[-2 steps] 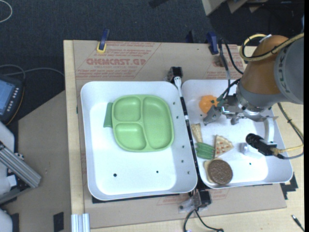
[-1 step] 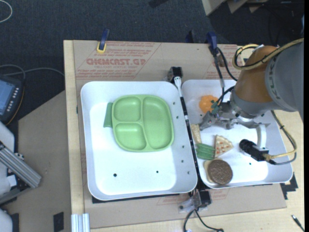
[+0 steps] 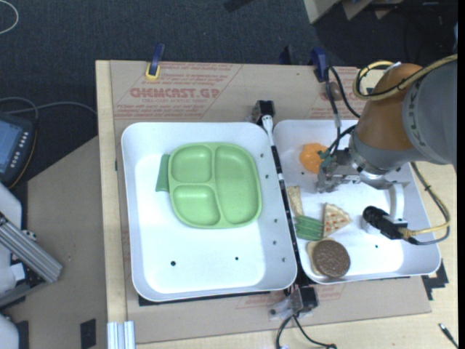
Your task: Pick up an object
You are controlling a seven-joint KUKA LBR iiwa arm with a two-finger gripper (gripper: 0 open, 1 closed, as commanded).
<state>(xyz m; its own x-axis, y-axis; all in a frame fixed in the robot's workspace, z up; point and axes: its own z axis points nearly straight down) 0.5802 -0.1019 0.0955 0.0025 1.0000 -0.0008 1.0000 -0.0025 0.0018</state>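
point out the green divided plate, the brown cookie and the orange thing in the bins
green divided plate [image 3: 216, 185]: camera view, on the ridge where its compartments meet.
brown cookie [image 3: 330, 258]: camera view, middle of its top face.
orange thing [image 3: 312, 155]: camera view, its visible left side.

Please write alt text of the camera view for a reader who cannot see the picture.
A grey and orange robot arm reaches from the right, its claw low over the right bin beside an orange ball. That bin also holds a pizza slice, a brown disc and a green piece. The left bin holds a green divided plate.
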